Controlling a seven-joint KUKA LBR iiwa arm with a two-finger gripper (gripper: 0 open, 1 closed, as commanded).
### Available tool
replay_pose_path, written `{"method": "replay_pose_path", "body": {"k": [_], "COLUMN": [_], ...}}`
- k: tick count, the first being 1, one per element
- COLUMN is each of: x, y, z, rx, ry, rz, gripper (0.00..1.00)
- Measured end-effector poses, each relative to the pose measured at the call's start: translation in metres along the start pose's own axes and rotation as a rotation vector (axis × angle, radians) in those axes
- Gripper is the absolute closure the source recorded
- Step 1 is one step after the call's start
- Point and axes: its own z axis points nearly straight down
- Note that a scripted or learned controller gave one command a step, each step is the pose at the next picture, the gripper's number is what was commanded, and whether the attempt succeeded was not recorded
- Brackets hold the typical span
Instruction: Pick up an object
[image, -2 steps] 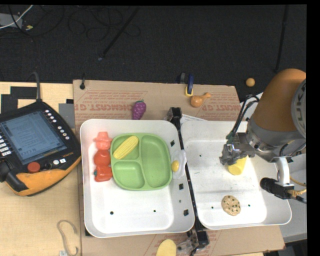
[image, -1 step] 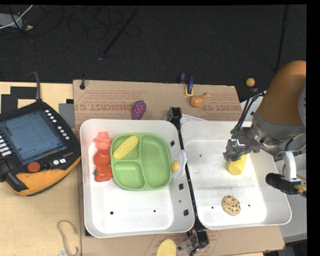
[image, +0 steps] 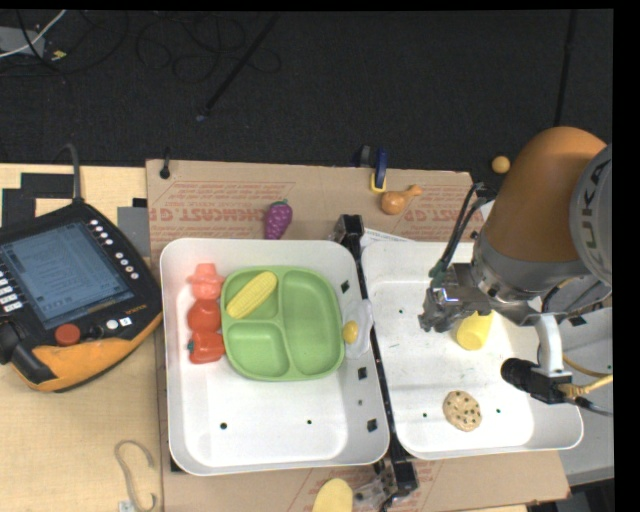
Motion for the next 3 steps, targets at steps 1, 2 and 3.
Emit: {"method": "replay_pose_path", "body": {"k": [1,2,3], "x": [0.045,0.095,0.102], "y": [-0.023,-0.023,-0.039], "z": [0.014,0.009,0.019], "rx": [0.003,0.000,0.003], "ry": [-0.001,-0.001,-0.003], "rz": [0.001,0.000,0.004], "gripper": [1.00,1.00,1.00]}}
